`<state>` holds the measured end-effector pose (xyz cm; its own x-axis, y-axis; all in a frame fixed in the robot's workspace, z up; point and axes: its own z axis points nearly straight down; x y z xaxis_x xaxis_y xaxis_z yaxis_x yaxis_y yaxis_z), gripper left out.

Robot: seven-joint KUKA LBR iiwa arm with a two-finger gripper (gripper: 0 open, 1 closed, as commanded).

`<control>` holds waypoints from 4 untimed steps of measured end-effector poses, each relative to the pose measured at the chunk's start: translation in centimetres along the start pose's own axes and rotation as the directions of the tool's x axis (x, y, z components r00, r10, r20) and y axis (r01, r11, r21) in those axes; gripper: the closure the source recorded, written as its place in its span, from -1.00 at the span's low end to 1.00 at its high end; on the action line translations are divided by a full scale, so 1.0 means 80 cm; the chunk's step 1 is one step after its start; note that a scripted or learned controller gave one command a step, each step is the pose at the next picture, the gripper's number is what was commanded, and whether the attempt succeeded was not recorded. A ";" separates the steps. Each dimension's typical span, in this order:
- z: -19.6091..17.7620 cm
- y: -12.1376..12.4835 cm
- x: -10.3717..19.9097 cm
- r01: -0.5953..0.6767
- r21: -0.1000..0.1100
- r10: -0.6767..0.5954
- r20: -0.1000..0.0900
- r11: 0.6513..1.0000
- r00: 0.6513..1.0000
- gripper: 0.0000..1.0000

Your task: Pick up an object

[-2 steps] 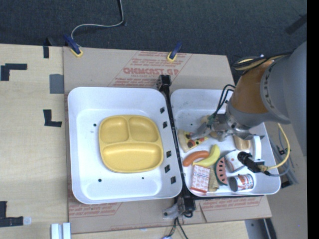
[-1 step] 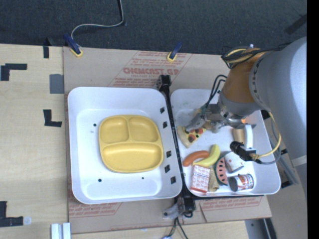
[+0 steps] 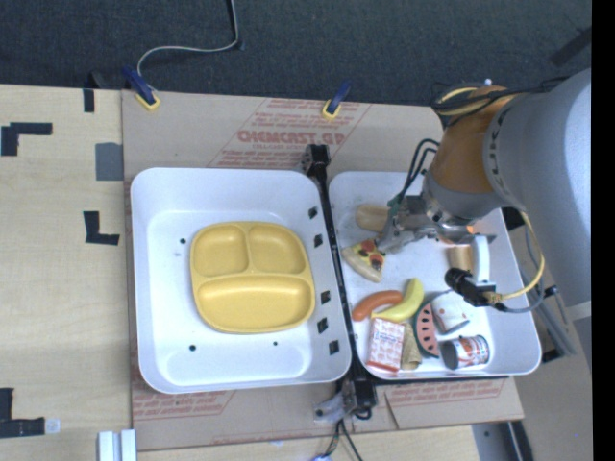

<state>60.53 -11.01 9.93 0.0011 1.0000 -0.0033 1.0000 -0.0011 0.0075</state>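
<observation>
My gripper [image 3: 386, 240] is low in the right bin [image 3: 519, 353], near its left wall. It reaches in from the right, and its tip sits just above and to the right of a toy pizza slice [image 3: 364, 260]. A tan bread roll [image 3: 371, 217] lies right behind the tip. Nothing shows as lifted off the bin floor. In front of the gripper lie a yellow banana [image 3: 411, 299] and an orange sausage [image 3: 376, 303]. The wrist with its orange band [image 3: 459, 157] hides the back of the bin.
The left bin [image 3: 159, 257] holds a yellow divided plate [image 3: 253, 277]. At the right bin's front lie a red packet [image 3: 386, 344], a watermelon slice [image 3: 423, 331] and a small can [image 3: 465, 351]. A black divider [image 3: 331, 257] runs between the bins. Cables [image 3: 500, 296] trail off the wrist.
</observation>
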 end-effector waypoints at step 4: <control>-0.021 -0.002 0.002 0.001 0.007 -0.001 -0.003 1.000 1.000 1.00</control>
<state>60.37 -10.85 11.62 -0.0003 1.0000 -0.0006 1.0000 0.0003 0.0007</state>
